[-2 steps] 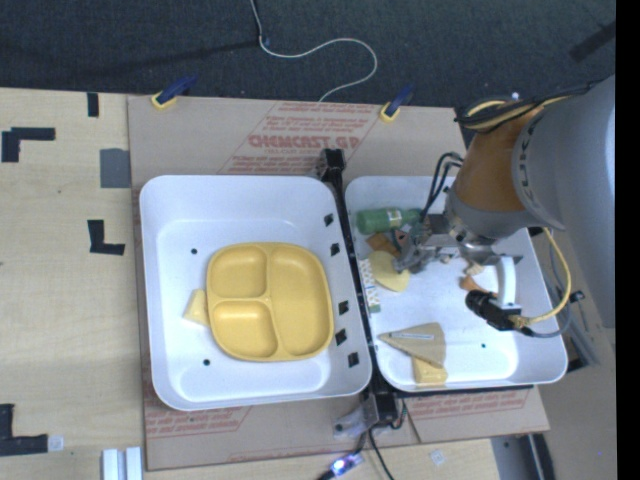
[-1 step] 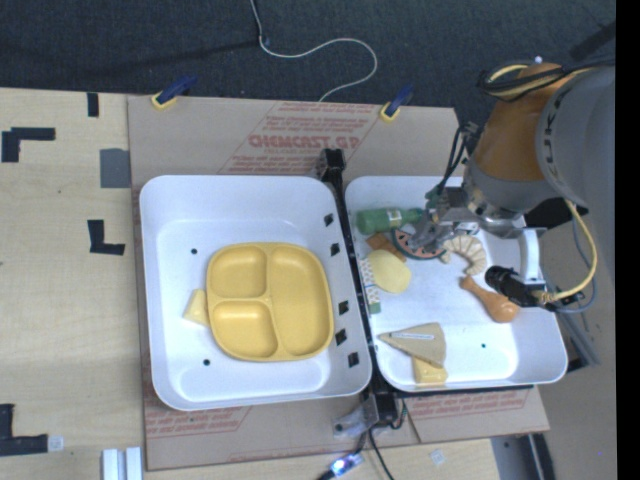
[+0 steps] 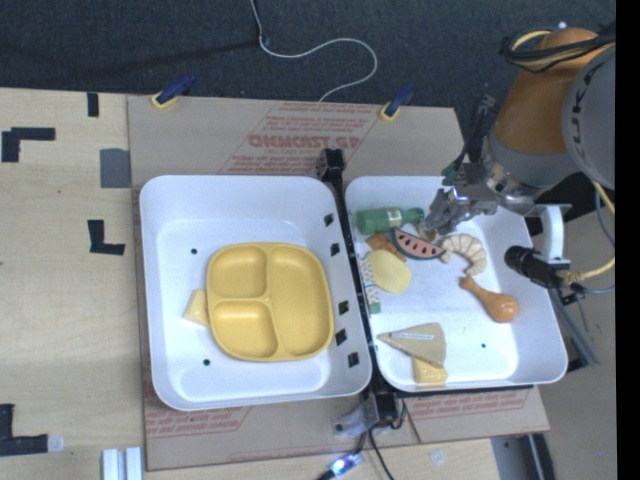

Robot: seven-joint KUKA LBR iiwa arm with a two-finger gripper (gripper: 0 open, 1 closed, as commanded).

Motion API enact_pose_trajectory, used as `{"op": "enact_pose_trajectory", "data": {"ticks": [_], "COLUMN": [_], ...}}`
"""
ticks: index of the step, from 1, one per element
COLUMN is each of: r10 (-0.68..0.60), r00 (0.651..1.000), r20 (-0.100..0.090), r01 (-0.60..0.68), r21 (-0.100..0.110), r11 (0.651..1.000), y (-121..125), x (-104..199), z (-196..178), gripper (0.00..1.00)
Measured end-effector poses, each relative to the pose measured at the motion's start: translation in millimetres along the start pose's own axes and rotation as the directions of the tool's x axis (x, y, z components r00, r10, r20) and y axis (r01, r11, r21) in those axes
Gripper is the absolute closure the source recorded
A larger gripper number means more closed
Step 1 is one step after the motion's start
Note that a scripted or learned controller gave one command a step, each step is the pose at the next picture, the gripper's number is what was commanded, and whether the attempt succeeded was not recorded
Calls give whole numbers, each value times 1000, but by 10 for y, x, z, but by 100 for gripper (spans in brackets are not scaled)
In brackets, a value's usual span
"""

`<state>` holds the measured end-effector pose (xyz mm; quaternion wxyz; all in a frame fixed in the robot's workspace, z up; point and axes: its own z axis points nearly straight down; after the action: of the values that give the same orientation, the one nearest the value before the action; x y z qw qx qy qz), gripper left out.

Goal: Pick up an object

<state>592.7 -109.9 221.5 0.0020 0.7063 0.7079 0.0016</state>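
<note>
Looking across your bench from the left, you see the left bin (image 3: 160,268) holding a yellow divided plate (image 3: 270,301), which serves as your landmark; a pale yellow wedge (image 3: 195,308) pokes out from under the plate's left edge, touching it. Right of the plate, past the black clips on the shared bin walls, the right bin (image 3: 530,358) holds the rest. Just right of the plate lies a pale yellow lemon-shaped piece (image 3: 391,272), with a green bottle (image 3: 388,218) lying on its side up and to the right of the plate. Lower right of the plate, a tan sandwich wedge (image 3: 419,341) rests beside a small yellow cheese block (image 3: 430,372). Farther right of the plate, a watermelon slice (image 3: 419,245) lies next to a curled shrimp (image 3: 470,249), and a drumstick (image 3: 489,299) sits well beyond them. The gripper (image 3: 440,219) hangs low over the watermelon slice, at the far-right side from the plate, but you cannot tell how it stands or whether anything is caught in it.
</note>
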Motion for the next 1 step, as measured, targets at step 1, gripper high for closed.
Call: {"op": "enact_pose_trajectory", "data": {"ticks": [1], "r10": [1], "r00": [1000], "r20": [-1], "r01": [-1], "r21": [6], "r11": [1000], "y": [2], "x": [8], "z": [-27], "gripper": [100]}}
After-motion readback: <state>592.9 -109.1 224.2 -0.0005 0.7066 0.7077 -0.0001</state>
